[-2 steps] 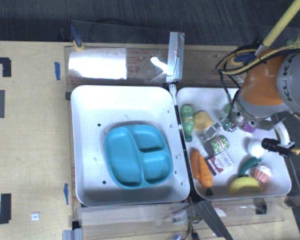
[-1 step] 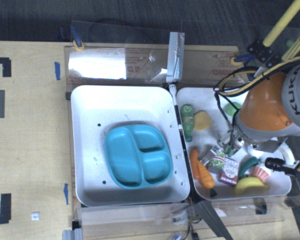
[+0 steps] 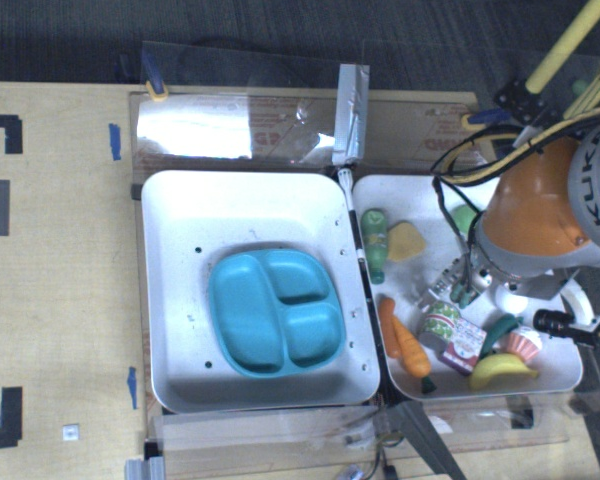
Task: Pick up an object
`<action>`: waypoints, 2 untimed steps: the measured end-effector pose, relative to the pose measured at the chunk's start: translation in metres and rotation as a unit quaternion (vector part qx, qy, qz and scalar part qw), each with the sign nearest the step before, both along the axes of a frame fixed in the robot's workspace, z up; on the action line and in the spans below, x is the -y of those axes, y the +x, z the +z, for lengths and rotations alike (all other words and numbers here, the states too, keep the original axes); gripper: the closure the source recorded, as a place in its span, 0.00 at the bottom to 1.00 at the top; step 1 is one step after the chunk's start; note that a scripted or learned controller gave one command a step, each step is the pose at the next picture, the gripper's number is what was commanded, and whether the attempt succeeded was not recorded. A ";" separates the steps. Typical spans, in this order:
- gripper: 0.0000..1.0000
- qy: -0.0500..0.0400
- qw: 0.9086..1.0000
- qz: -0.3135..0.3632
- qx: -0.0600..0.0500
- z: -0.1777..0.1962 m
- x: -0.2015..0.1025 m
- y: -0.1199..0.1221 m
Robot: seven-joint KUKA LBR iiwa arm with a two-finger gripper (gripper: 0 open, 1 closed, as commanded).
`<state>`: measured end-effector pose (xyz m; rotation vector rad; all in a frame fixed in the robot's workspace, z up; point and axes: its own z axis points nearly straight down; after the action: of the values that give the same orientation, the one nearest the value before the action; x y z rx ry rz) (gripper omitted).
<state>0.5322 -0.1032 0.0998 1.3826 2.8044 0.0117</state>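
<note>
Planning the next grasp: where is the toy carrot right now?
The toy carrot lies in the right bin, along its left wall toward the near edge, just left of the small can.

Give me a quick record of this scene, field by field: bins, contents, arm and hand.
left bin: holds a blue divided tray
right bin: holds toy food, including a carrot, a green bottle, a banana and a yellow piece
arm: grey with orange band, over the right bin
hand: low among the items, above a green-and-white can
grasp: cannot tell
</note>
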 end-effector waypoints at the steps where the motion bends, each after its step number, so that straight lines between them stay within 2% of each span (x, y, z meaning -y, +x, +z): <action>1: 1.00 0.001 0.993 -0.117 -0.006 0.077 -0.006 0.016; 2: 0.00 0.001 0.993 -0.117 -0.006 0.077 -0.006 0.016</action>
<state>0.5478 -0.0975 0.1763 1.7085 2.6323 0.0021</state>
